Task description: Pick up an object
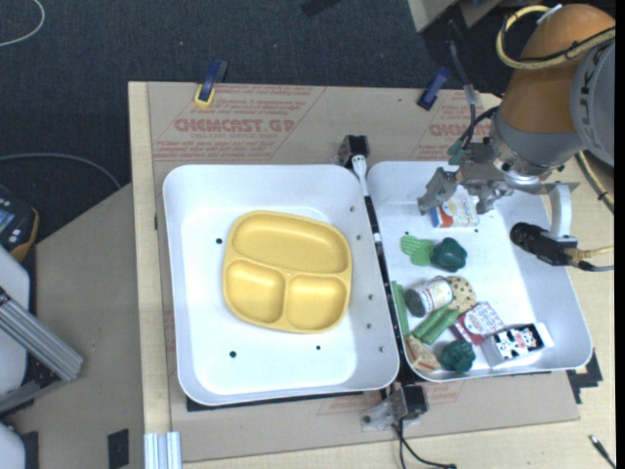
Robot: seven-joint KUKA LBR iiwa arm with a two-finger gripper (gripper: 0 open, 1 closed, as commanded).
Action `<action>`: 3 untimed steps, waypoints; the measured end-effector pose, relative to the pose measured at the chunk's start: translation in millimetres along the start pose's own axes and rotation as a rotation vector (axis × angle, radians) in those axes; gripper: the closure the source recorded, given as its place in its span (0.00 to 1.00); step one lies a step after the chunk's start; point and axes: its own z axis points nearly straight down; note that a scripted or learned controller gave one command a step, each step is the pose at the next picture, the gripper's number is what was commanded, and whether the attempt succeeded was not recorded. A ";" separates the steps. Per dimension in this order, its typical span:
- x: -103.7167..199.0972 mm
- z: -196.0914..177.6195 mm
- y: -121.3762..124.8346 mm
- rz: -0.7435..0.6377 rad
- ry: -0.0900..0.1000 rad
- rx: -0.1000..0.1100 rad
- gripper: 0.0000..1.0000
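Observation:
My gripper [459, 199] hangs over the back of the right bin [566, 306], its two grey fingers [433, 197] spread open. A small white packet with red and blue print [459, 210] lies just under and between them; I cannot tell whether they touch it. In front of it lie a light green piece [418, 250] and a dark green round object [449, 254]. Further forward are a small jar [428, 297], a speckled cookie-like piece [460, 288], a green stick [436, 322], another dark green lump [456, 357], a pink packet [479, 319] and a black-and-white card [516, 341].
The left bin [186, 262] holds a yellow divided plate [288, 270]. A black fitting with a cable [540, 242] hangs from the arm over the right bin's right side. Clamps sit at the bench's back edge [208, 84].

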 end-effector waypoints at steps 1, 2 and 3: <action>0.0 -8.8 2.9 -0.002 -0.001 -0.015 0.00; -6.1 37.2 -1.2 -0.001 -0.001 -0.011 0.00; -0.5 81.4 -1.5 -0.002 -0.001 -0.010 0.00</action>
